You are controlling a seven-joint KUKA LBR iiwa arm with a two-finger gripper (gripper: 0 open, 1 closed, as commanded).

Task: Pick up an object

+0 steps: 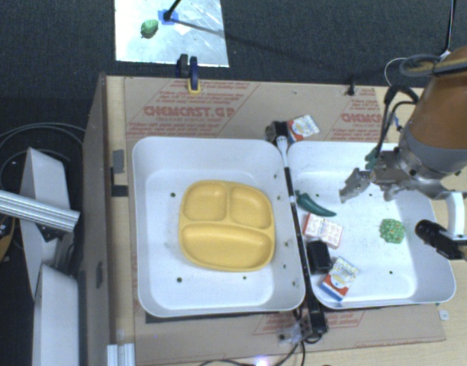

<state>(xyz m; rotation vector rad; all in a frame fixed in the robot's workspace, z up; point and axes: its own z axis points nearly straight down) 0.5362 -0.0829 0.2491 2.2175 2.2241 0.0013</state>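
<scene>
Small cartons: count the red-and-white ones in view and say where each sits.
3. One small carton lies on the cardboard behind the bins; a second carton lies in the right bin near the divider; the third carton is near that bin's front edge. The arm may hide more.

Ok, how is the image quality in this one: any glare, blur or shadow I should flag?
Camera view: lighting is even, both white bins read bright but not blown out; the yellow plate is sharp with a soft shadow at its lower edge. The reflective sheet at the top shows glare. The gripper looks slightly soft, and small items like the green ball lack fine detail.
</scene>
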